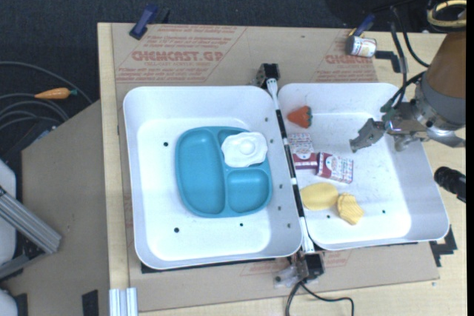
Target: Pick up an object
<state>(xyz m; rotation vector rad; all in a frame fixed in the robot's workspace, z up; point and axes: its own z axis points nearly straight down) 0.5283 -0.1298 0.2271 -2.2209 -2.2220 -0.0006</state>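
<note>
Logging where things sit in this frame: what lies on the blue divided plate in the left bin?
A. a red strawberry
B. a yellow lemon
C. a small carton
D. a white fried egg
D: a white fried egg lies on the blue divided plate in the left bin, while the strawberry, carton and yellow pieces lie in the right bin.

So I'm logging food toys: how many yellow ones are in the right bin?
2. A rounder yellow piece lies near the bin's front left, and a longer yellow piece sits just right of it, close beside it. None seems hidden.
</note>
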